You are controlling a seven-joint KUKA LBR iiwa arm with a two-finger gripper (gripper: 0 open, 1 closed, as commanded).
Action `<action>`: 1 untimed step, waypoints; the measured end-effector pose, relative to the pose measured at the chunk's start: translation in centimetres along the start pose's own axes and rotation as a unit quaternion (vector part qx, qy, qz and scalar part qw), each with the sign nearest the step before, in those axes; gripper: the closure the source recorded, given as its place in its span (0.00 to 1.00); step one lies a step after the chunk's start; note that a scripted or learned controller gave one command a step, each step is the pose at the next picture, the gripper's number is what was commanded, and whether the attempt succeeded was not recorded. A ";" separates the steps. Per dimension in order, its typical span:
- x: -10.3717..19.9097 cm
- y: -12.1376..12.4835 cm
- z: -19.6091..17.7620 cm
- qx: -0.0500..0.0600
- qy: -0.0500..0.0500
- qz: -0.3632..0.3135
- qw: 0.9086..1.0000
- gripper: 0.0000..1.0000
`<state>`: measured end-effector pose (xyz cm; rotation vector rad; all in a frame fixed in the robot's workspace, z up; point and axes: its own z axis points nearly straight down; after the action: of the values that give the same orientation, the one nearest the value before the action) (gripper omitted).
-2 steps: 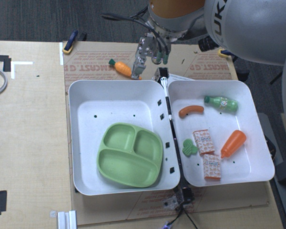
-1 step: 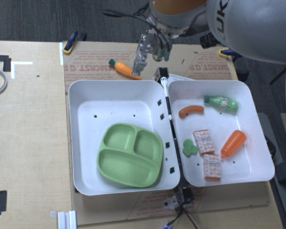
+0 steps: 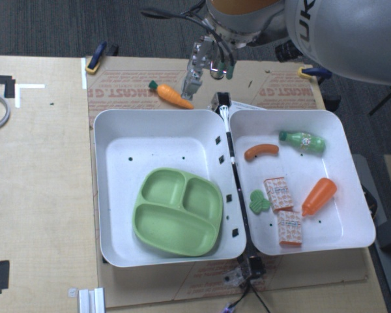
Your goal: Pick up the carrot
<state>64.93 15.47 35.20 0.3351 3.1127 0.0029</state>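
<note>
Camera view shows two carrots. One small carrot (image 3: pixel 171 96), orange with a green tip, lies on the brown cardboard (image 3: pixel 130 87) behind the left bin (image 3: pixel 111 175), outside both bins. A second, thicker carrot (image 3: pixel 319 196), smooth like plastic, lies tilted in the right bin (image 3: pixel 352 175).

The gripper (image 3: pixel 194 77) hangs just beside the small carrot, at its right end; its metal fingers point down at the cardboard, and I cannot tell if they are spread or pressed together. Nothing is seen between them.

In the right bin there are also one green bottle (image 3: pixel 302 141) with a white label, lying on its side, one red-brown sausage (image 3: pixel 261 151), curved, two small cartons (image 3: pixel 279 193) with red and white print, and one green leafy piece (image 3: pixel 259 202) touching the upper carton. In the left bin lies one light green plate (image 3: pixel 178 212) with three compartments.

The cardboard carries red printed letters, too partial to read. On the grey arm (image 3: pixel 339 25) the letters "UK" can be read.
</note>
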 end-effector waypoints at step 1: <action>3.1 -7.5 4.6 0.001 0.005 -0.156 0.988 1.00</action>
<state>60.32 8.80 30.54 -0.1544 3.1365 0.0000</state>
